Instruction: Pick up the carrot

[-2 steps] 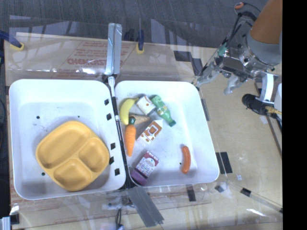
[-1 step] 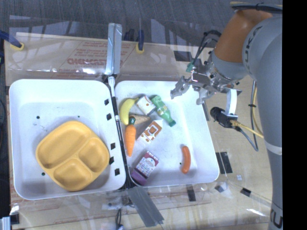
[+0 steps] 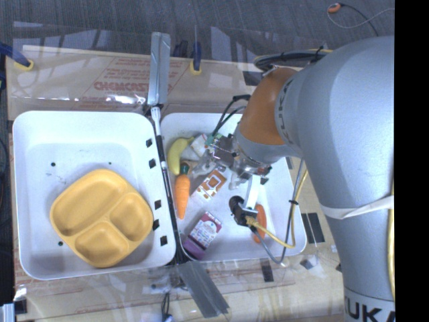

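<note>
My pincer [image 3: 216, 154] hangs in the right bin [image 3: 288, 240], its tips lost among clutter, so I cannot tell how wide it stands or whether it grips anything. The carrot [image 3: 181, 194] lies just left of it, near the divider, below a banana [image 3: 175, 154]. Closing here, I judge, risks pinching the card packet [image 3: 211, 183] instead, or nudging the carrot against the wall.
</note>
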You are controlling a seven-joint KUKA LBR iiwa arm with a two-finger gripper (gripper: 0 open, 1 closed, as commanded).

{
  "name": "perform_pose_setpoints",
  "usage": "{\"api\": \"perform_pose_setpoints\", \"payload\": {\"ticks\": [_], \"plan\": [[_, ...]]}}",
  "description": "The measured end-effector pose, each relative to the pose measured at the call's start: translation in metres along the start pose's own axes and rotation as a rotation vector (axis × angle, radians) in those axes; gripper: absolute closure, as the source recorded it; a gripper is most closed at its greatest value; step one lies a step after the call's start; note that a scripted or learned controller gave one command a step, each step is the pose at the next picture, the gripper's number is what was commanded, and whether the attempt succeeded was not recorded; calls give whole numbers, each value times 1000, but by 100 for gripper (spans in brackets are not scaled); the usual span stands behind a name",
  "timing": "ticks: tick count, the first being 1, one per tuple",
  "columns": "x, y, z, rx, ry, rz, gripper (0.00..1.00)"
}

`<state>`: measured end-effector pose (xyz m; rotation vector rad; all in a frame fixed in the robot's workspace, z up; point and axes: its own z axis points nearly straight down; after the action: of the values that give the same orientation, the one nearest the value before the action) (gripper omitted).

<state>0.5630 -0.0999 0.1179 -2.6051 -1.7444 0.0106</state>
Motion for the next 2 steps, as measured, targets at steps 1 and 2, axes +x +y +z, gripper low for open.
{"api": "perform_pose_setpoints", "payload": {"ticks": [1, 2], "plan": [[-36, 22, -31, -3, 1, 129, 0], [-14, 33, 11, -3, 2, -31, 0]]}}
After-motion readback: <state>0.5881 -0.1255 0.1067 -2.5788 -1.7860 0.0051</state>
